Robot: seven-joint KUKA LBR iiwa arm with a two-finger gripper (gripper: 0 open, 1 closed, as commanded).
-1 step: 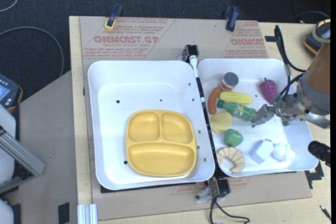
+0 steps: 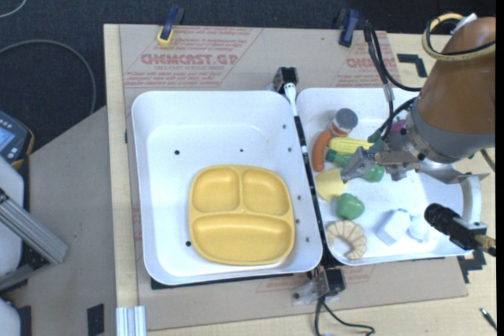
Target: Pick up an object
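Grey arm with orange band reaching into the right shallow white bin (image 2: 441,248) among small toy foods.

The gripper (image 2: 356,164) sits low in that bin beside a yellow corn cob (image 2: 349,145), an orange carrot-like piece (image 2: 320,150) and a green rounded toy (image 2: 350,206); a tan croissant (image 2: 347,238) lies near the bin's front edge. Left of this bin, the second white bin (image 2: 157,122) holds a yellow three-compartment plastic plate (image 2: 241,214).

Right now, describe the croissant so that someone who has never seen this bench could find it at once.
Start at the right bin, the one the arm reaches into. Go to its near left corner, next to the divider between the two bins. There lies the croissant, a tan, ridged crescent just below a round green piece; its neighbours are smooth and brightly coloured or white, and it alone is curved and ribbed.
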